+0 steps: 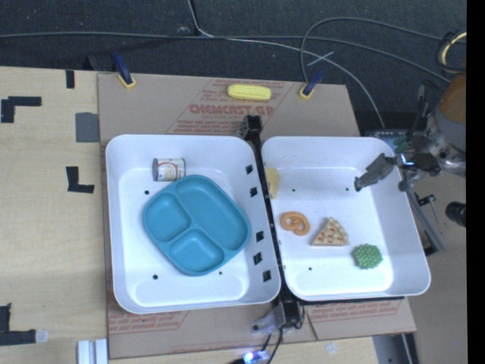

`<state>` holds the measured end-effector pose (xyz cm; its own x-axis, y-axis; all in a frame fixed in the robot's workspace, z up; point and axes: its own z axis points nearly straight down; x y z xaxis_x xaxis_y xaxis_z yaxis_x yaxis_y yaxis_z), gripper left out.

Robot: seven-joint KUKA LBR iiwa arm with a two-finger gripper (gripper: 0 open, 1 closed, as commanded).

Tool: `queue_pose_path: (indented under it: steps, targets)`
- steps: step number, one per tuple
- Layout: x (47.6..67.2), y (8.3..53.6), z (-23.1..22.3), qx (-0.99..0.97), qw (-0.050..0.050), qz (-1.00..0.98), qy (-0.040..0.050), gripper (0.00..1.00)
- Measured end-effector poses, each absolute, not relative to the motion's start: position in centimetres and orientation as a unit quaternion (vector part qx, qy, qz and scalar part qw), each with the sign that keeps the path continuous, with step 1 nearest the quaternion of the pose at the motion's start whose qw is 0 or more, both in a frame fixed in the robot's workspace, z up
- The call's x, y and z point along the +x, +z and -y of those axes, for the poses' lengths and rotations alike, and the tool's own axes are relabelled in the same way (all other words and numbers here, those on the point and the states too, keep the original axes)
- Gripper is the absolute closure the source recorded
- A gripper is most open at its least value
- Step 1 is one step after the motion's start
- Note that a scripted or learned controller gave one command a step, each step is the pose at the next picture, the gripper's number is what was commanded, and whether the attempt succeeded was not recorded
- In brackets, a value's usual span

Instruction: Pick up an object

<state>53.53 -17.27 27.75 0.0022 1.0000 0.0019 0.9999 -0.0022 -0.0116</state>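
Over the right white bin's [394, 283] far corner the tool [377, 173] hangs, its state impossible to tell, well apart from the triangular waffle-patterned toy wedge [330, 233], so a descent here risks closing on nothing.

A single fixed camera looks down at a slant on the tabletop [45, 203], far enough back to take in both white bins [121, 226] whole, the dark floor beyond them at the frame's top, and the arm entering right of the bins.
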Motion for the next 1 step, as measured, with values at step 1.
queue_pose_path:
  steps: [1]
  targets:
    - [53.73, 28.32, 17.24, -0.707, 0.0, 0.708, 0.0005, 0.0]
